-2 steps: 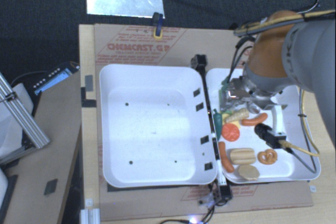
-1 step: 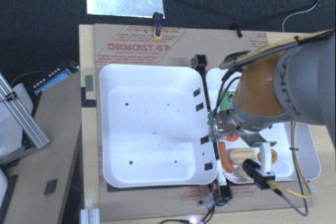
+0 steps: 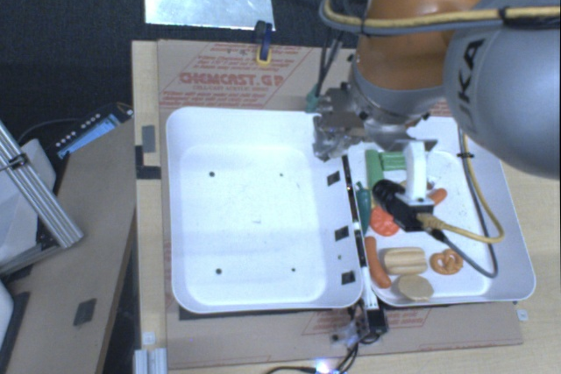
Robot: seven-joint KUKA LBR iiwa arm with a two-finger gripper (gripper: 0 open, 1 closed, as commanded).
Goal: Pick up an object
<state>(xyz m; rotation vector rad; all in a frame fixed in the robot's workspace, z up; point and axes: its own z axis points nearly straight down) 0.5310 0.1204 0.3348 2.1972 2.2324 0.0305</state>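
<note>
Over the right bin (image 3: 513,271), near its far left corner, hangs the end effector (image 3: 337,136); I cannot tell its state. To pick well, I think it should descend straight on one separate object, like the bread roll (image 3: 404,259), not on the crowded pile. I count two bins, left bin (image 3: 245,206) bare, one pretzel (image 3: 447,262), one orange carrot (image 3: 383,222), one green piece (image 3: 374,164).
</note>
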